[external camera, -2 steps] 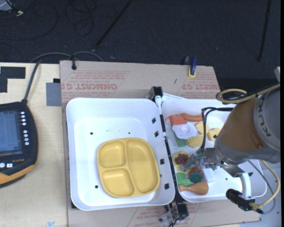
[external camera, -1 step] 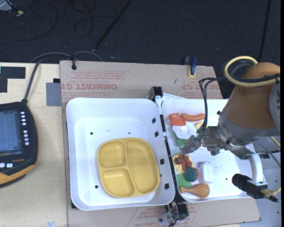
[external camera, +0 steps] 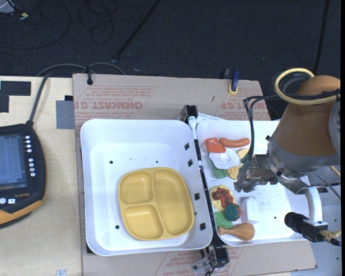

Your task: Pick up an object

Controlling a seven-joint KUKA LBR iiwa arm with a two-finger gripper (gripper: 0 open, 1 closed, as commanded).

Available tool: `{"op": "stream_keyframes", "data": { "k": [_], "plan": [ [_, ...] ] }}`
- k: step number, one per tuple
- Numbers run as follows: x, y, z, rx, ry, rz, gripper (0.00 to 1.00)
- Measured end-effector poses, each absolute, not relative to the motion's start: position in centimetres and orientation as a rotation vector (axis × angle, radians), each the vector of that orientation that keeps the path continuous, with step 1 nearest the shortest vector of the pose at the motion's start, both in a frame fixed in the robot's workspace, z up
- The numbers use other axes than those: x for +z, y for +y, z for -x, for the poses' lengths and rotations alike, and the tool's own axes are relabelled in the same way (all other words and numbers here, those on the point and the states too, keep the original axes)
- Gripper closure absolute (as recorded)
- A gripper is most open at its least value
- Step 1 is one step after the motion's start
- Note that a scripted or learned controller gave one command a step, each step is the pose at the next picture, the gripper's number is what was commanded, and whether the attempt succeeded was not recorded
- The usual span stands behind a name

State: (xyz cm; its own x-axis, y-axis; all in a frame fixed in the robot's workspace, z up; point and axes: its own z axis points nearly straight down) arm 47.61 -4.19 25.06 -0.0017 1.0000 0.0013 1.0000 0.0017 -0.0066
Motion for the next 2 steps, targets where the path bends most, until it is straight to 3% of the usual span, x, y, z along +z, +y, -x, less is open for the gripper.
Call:
{"op": "stream_keyframes", "data": {
  "k": [1,2],
  "plan": [
    [27.6,0.3,-54.8,-0.003,-2.228,2.218,1.0],
    [34.9,-2.2,-50.7,-0.002,-2.219,2.227,1.0]
  ]
}}
